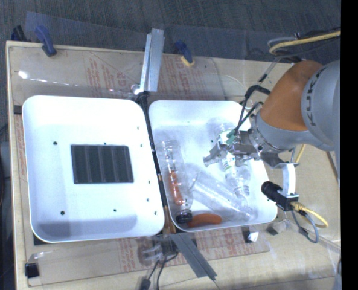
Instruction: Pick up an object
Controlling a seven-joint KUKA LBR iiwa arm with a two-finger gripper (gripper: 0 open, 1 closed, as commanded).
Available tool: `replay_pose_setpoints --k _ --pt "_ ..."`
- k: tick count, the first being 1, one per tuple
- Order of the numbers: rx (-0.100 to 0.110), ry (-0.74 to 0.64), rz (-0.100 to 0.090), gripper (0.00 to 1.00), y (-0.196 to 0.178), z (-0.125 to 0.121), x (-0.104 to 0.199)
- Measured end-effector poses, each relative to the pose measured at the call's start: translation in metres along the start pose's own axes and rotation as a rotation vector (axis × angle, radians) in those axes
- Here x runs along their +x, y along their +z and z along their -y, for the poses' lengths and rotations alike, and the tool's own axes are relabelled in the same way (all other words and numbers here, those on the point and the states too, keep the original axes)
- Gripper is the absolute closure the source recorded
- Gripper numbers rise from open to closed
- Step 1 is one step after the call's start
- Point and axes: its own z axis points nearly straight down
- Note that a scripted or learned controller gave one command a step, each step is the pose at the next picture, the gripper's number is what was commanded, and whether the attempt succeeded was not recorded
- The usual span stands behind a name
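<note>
The right white bin [194, 110] holds several clear plastic items. A clear bottle with pinkish contents [174, 177] lies along the bin's left wall, its dark cap toward the front. Along the front wall lies a slim orange object [204, 220]. Another clear bottle [222, 197] lies slantwise in the middle, and a small clear bottle [239, 180] lies to its right. My gripper [226, 152] hangs low over the bin's right half, just above that small bottle and beside a clear crumpled piece [220, 128]. Nothing is seen held.
The left white bin [46, 125] has a dark ribbed rectangle [102, 164] on its floor. A metal bar [151, 62] stands behind the gap between the bins. Blue clamps [46, 41] hold the board's far edge. Cables [302, 213] trail at the right bin's front corner.
</note>
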Motion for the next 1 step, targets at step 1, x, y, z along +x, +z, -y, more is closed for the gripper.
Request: replay_pose_setpoints --k 1 --pt "0.000 -0.040 0.000 0.00 0.0015 -0.0502 -0.0041"
